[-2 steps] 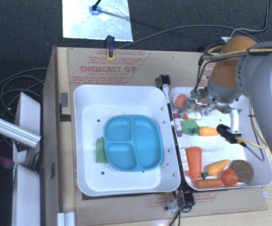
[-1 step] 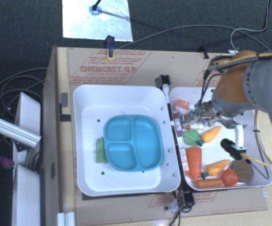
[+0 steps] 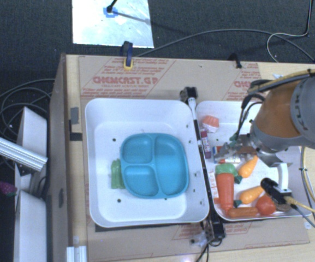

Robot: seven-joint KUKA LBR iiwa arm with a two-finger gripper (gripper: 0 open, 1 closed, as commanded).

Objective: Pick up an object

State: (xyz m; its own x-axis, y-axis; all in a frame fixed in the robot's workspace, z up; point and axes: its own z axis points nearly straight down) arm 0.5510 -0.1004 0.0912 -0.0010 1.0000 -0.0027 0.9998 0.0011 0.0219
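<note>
Toy food crowds the near end of the right shallow white bin [image 3: 229,112]: a red-brown plastic sausage [image 3: 242,212] along the front wall, a round red toy tomato [image 3: 265,204] beside it, and a long orange plastic carrot with a green top [image 3: 225,188] pointing away. Just beyond the carrot's top, the gripper [image 3: 235,149] hangs low over this bin; whether it is open or closed cannot be told. A sky-blue divided plastic plate [image 3: 154,165] lies in the left shallow white bin [image 3: 108,119].
</note>
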